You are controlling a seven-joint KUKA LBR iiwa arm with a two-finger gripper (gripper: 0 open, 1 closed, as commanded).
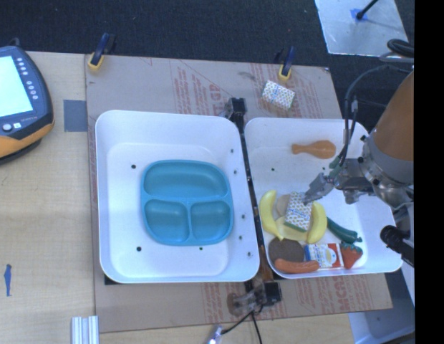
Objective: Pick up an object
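My surface [43, 221] was pale wood under a printed cardboard sheet [179, 84]. Beyond the sheet lay dark carpet [172, 13]; left of it sat a control pendant [14, 106].

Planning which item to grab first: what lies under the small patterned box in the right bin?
The patterned box rests on two yellow bananas, which stick out on either side. Whatever lies directly beneath it is covered.

Toy food pile, lower right of frame: two bananas [268, 213], patterned box [298, 211] tilted atop them, brown patty [284, 249], sausage [296, 266], carton [324, 254], carrot [351, 255], green pepper [342, 230]. Drumstick [314, 148] lies apart, higher right.
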